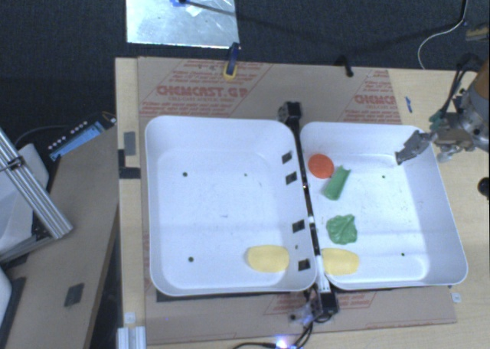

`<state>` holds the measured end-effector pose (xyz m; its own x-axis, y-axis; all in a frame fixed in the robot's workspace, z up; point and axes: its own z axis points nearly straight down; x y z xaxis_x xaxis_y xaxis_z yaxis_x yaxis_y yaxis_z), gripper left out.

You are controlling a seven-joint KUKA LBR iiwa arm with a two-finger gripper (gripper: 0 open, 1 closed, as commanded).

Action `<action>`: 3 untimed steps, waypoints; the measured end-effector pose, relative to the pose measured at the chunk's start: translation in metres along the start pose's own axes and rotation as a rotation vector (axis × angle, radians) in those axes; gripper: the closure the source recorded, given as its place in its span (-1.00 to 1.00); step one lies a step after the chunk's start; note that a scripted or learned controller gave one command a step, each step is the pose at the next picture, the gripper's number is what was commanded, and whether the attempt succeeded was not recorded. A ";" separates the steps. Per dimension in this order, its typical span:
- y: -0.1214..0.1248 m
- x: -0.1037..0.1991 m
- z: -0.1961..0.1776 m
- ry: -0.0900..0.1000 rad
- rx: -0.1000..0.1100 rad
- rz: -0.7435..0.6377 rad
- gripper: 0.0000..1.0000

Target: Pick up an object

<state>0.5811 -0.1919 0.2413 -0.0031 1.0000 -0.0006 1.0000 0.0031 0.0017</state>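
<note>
Two white bins sit side by side: the left bin (222, 187) and the right bin (398, 210). The gripper (409, 148) hangs over the right bin's far right corner; its tip is small and blurred, and I cannot tell whether the jaws are spread or pressed together, though nothing is seen between them. Count of candidates, all to the left of the jaws: two yellow pieces, one (267, 258) in the left bin and one (340, 261) nearer the front, well apart from the jaws; one green crinkled piece (341, 229); one green block (336, 184); one orange disc (321, 164), touching or just beside that block. Risk, by judgement: the disc and block crowd the dividing wall, so a descent there could strike the rim or nudge both pieces.
</note>
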 end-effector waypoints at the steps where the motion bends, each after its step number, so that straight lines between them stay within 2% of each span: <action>1: 0.001 0.000 -0.011 -0.001 -0.004 -0.003 1.00; 2: 0.043 0.041 -0.128 -0.003 -0.016 -0.007 1.00; 3: -0.015 0.047 -0.258 -0.003 -0.017 -0.002 1.00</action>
<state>0.5658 -0.1446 0.4988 -0.0056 1.0000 -0.0041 0.9998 0.0057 0.0190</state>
